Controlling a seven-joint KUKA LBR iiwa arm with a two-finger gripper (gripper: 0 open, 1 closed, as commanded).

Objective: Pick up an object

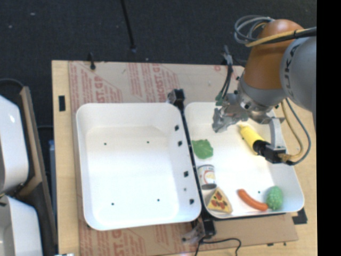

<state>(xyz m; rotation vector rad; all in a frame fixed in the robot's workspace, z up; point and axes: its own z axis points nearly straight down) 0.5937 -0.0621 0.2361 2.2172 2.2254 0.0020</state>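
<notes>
The likeliest thing to pick is the green leafy lump (202,149). It lies in the right bin (238,167), nearer the camera than the end effector (221,120) and a little toward the rail between the two bins. It is the closest loose object to the tool, near but apart from it, with bare white bin floor between them. The lump is roundish with no clear long axis, so I judge that approach angle matters less than getting directly above it. The coming move turns on a short shift toward the camera and toward the rail.

Farther from the end effector in that direction stands a small can (206,175), just beyond the lump and close to the rail. Beyond that a pizza slice (219,201) lies at the bin's near edge. A red sausage (251,199) and a green broccoli-like piece (275,197) lie well apart from the tool, toward the near corner on the arm's side. The left bin (133,164) lies across the rail on the counter (106,84).

The arm (266,63) hangs over the far part of the right bin, and its bulk and cabling cover the floor there. The end effector shows as a dark grey mass seen from above. I cannot tell whether it is set wide or narrow, nor how high it sits above the floor. Nothing shows in its grip.
</notes>
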